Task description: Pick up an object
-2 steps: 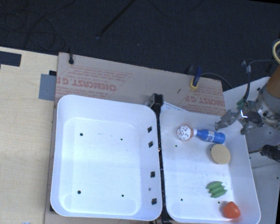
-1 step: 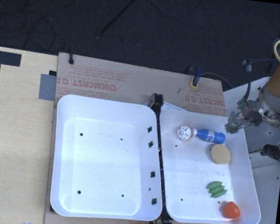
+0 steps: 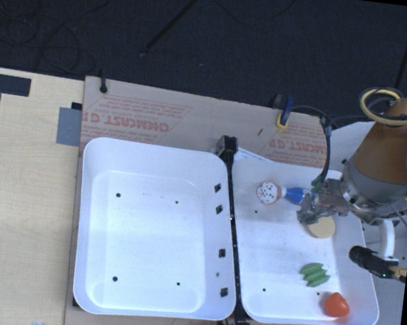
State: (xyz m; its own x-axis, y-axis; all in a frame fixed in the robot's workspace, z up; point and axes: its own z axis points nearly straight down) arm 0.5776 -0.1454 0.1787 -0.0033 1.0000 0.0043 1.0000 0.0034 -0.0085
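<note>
Tan disc [image 3: 322, 228] under tool [image 3: 311, 212], right bin [image 3: 273, 308]; blue object [image 3: 293, 195] beside

tan disc [image 3: 322, 228], flat, right bin [image 3: 273, 308]

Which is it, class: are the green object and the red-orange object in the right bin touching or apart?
Apart. The camera view shows bare white bin floor between the green object and the red-orange object.

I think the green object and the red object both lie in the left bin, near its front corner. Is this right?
Not the left bin. The camera view shows the green object and the red object both in the right bin, near its front corner.
</note>
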